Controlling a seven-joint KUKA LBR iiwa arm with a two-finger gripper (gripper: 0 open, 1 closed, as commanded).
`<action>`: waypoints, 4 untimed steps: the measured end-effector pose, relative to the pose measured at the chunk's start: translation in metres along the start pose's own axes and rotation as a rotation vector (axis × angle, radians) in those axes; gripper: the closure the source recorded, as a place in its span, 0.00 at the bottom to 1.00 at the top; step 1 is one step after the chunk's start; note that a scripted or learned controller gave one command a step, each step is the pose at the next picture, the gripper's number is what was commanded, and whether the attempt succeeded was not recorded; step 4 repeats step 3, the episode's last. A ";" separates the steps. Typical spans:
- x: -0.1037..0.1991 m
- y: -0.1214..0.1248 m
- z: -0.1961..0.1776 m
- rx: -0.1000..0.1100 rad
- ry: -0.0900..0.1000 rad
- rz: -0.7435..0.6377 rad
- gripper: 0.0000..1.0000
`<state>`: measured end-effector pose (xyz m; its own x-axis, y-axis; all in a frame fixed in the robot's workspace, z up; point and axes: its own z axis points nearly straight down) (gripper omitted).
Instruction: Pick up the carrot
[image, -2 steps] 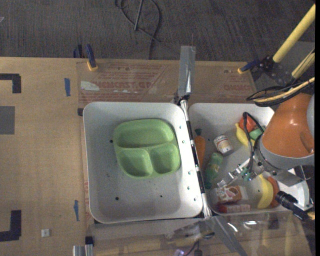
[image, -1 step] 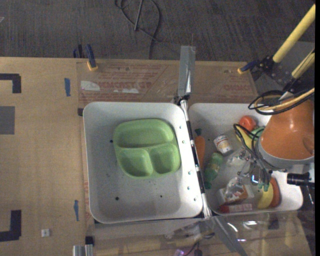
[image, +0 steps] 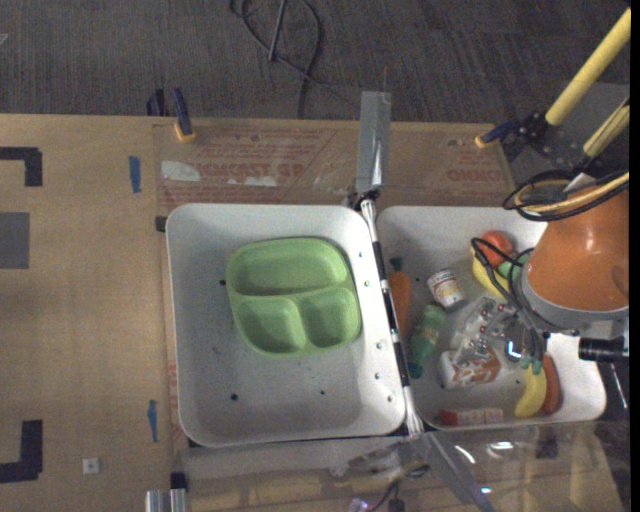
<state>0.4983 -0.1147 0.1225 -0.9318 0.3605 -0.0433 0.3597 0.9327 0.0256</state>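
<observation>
- I read the carrot (image: 400, 297) as the slim orange piece with a green tip, lying lengthwise at nine o'clock in the right bin (image: 590, 400), tight along the wall shared with the left bin (image: 190, 300).
- That wall-hugging lie matters: I judge that one finger would have little room on the carrot's nine-o'clock side, so closing along its length or from above at an angle looks safer.
- At the carrot's four o'clock, just beside it, a green bottle (image: 426, 338) stands or leans, narrowing the free side as well.
- Toward three o'clock sit a small white cup (image: 446, 287), then a clear packet with red print (image: 474, 350).
- The gripper (image: 520, 345) hangs near the bin's middle, over that packet, well apart from the carrot; I cannot tell its finger spacing, and I see nothing clearly in its hold.
- The arm's orange band (image: 585, 265) covers the bin's two o'clock area, beside an orange-red fruit (image: 496, 246).
- A banana (image: 533, 392) lies at five o'clock.
- The green divided plate (image: 292, 295) sits in the left bin, with bare floor around it.
</observation>
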 end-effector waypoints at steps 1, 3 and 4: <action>-0.073 0.002 -0.091 0.016 0.039 -0.340 1.00; 0.003 0.019 0.012 0.024 0.039 0.032 1.00; 0.003 0.019 0.012 0.024 0.039 0.032 1.00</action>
